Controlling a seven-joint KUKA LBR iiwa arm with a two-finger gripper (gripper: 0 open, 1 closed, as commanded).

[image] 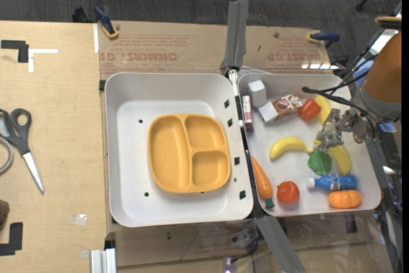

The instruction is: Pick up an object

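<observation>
My gripper [327, 136] hangs over the right bin [370, 156], reaching in from the right. Just below it lies a green leafy toy [319, 162], with a yellow banana [289, 146] to its left and a yellow lemon-like piece [340, 159] to its right. A red pepper [309, 109] and a yellow piece [324, 108] sit just behind the gripper. The gripper's grey body hides what lies directly under it.
The right bin also holds a snack packet [281, 107], white cube [257, 91], marker [246, 113], carrot [261, 179], tomato [287, 192], blue bottle [332, 183] and an orange [345, 199]. The left bin [121, 137] bears an orange divided plate [190, 152]. Scissors [22, 144] lie far left.
</observation>
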